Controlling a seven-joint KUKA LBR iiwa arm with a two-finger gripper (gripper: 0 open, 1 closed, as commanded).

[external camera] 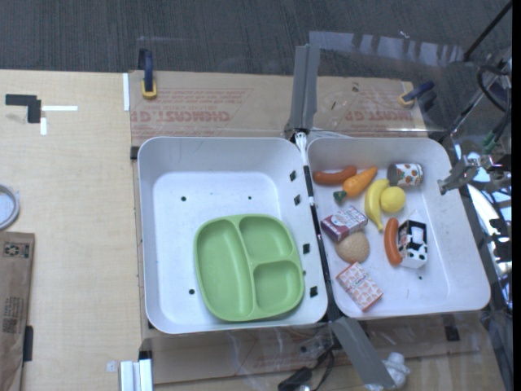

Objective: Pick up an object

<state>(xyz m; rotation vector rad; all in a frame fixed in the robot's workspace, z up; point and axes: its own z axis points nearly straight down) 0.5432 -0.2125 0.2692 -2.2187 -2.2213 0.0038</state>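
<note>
Looking down at the bench, you've got the two white bins sitting side by side. The left bin [148, 218] has just a green divided plate [248, 265] in it, lying flat toward the near side.

The right bin [476, 287] is where all the pickable stuff is. Along the far side there's a red sausage [334, 174] with a carrot [361, 181] touching its end, and a small can [405, 174] lying on its side further right. A banana [374, 204] sits right under the carrot with a lemon [392, 199] pressed against it. Below those there's a purple box [343, 222] and a tan round thing [352, 248], maybe a potato, just beside it. Next over is an orange sausage [391, 241] standing lengthwise, touching a cow-print carton [413, 243]. A pink box [359, 287] lies nearest the front, apart from the rest.

The gripper [456, 180] is over at the right rim of that bin, near the can but not touching any of the objects. Honestly can't tell if it's open or closed from this angle, it's small and cluttered against the background. Nothing looks lifted; everything is lying on the bin floor.
</note>
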